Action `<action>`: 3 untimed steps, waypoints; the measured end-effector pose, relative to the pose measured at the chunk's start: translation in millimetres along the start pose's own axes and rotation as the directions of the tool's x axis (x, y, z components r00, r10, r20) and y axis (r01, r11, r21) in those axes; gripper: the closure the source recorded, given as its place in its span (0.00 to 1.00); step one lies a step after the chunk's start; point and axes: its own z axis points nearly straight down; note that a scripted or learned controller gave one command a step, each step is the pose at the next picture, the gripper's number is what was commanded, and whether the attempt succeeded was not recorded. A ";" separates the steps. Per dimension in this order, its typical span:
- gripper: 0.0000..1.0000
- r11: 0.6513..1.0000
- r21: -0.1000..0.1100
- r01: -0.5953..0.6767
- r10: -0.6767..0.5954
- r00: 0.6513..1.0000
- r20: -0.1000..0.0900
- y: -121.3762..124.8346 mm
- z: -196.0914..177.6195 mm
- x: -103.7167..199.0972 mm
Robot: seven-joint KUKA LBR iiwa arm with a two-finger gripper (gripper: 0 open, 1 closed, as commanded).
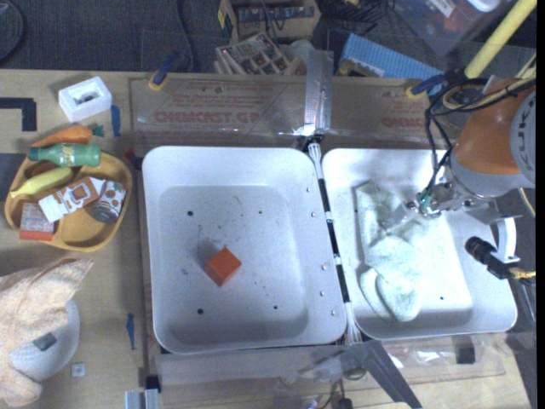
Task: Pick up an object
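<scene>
Two shallow white bins sit side by side on the bench. The left bin [170, 186] holds one thing, a small orange block [224, 266], lying a little left of the bin's middle on the speckled floor. The right bin [485, 313] holds one crumpled pale cloth [392, 267], which runs from near the bin's upper middle down toward its front wall, bunched thickest at the lower end. One grey arm [502, 135] with an orange band reaches in from the right, and its gripper [426, 203] is low over the right bin at the upper right edge of the cloth; it is too small and cluttered with cables to tell whether it is apart or together, or whether it has hold of the cloth. Left of the bins, one yellow bowl [85, 237] holds a heap of toy food and packets, among them a green bottle [66, 154] and a yellow banana [38, 181]. One small white box [85, 98] lies on the bench above the bowl. The orange block lies well apart from the gripper, in the other bin.
</scene>
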 end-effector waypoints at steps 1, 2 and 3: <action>1.00 1.000 -0.006 -0.002 0.002 1.000 0.002 1.4 -11.4 -0.8; 0.00 1.000 -0.006 -0.002 0.002 1.000 0.002 1.4 -11.4 -0.9; 0.00 0.994 0.008 0.108 -0.108 0.994 -0.001 72.7 2.6 -4.4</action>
